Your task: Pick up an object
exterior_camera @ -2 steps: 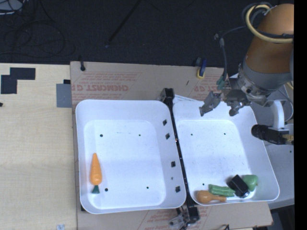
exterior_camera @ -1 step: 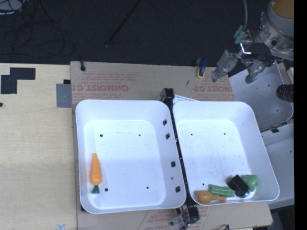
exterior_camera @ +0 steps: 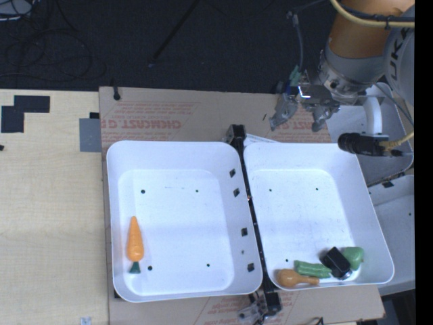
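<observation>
My gripper (exterior_camera: 298, 119) hangs high above the far rim of the right bin (exterior_camera: 358, 181), its two fingers spread apart with nothing between them, so it is open. An orange toy carrot (exterior_camera: 134, 239) lies near the front left corner of the left bin (exterior_camera: 169, 156). In the front right corner of the right bin a small cluster lies together: a black block (exterior_camera: 336, 262), a green pod-shaped piece (exterior_camera: 312, 269), a rounder green piece (exterior_camera: 352, 254) and a tan pear-shaped piece (exterior_camera: 295, 278). The gripper is far from all of them.
The two bins meet at a black divider with clips (exterior_camera: 243, 202). Brown cardboard (exterior_camera: 169, 114) lies under the bins. A black cylinder (exterior_camera: 362, 143) sticks out by the right bin's far right corner. Cables run across the dark background.
</observation>
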Available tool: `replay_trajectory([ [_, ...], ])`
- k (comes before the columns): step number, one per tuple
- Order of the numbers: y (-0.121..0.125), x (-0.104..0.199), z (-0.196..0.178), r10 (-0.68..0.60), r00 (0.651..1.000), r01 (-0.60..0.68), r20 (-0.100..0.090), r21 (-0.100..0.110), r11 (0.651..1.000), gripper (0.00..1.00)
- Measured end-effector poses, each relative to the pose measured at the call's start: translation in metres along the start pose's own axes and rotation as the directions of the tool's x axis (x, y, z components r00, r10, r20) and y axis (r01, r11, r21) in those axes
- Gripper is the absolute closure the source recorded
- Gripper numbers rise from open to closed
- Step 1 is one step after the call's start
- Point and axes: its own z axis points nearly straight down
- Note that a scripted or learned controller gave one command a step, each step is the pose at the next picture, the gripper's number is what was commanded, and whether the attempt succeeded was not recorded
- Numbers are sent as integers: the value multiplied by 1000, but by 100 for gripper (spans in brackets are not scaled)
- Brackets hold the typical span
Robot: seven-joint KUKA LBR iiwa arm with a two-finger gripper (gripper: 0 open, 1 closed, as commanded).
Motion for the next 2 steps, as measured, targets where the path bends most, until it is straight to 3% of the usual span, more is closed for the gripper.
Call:
replay_trajectory([
  [1,-34,75,156,-6,1000,6,-4,10,1000,0],
  [2,-16,117,-47,-5,1000,5,-5,-25,1000,0],
])
